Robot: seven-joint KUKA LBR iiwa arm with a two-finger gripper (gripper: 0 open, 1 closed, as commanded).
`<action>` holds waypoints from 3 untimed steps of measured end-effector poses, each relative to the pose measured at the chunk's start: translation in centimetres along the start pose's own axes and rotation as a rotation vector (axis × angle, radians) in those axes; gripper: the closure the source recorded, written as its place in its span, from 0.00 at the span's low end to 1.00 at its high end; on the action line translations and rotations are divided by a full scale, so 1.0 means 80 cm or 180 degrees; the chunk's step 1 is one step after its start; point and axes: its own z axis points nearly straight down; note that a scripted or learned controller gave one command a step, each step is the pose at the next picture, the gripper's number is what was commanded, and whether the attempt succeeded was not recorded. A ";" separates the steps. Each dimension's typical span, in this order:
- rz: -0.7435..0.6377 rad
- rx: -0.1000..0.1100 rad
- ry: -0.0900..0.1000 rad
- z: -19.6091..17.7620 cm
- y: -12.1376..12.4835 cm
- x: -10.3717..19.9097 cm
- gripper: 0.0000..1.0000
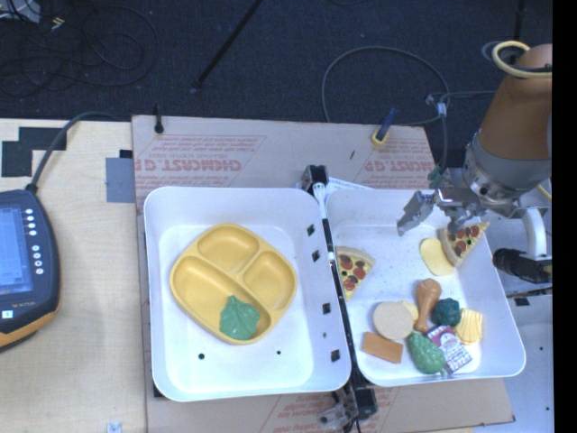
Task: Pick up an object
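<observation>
My gripper [440, 222] hangs over the back right part of the right bin [379, 207]. Its fingers stand apart, the left one [413, 215] stretched out toward the bin's middle. A pizza slice [465, 239] lies tilted right by the other finger, overlapping a pale yellow disc [435, 257]; nothing shows clamped between the fingers. A second pizza slice [352, 270] rests near the divider. In the front half of the bin lie a drumstick [425, 295], a tan round [393, 319], an orange wedge [382, 347], dark green broccoli [446, 312], a green leafy piece [425, 354] and a ridged yellow chip [470, 325].
The left bin [171, 215] holds a yellow divided plate [261, 273] with a green leaf [239, 318] in one compartment. A hand-held control pendant [20, 262] lies at the far left. Cables run over the dark floor behind the bench.
</observation>
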 end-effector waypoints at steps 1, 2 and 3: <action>0.0001 -0.0010 0.0000 0.185 0.027 -0.056 0.00; 0.0005 -0.0011 0.0005 0.197 -0.029 -0.106 0.00; 0.0014 -0.0022 -0.0004 0.196 -0.055 -0.091 0.00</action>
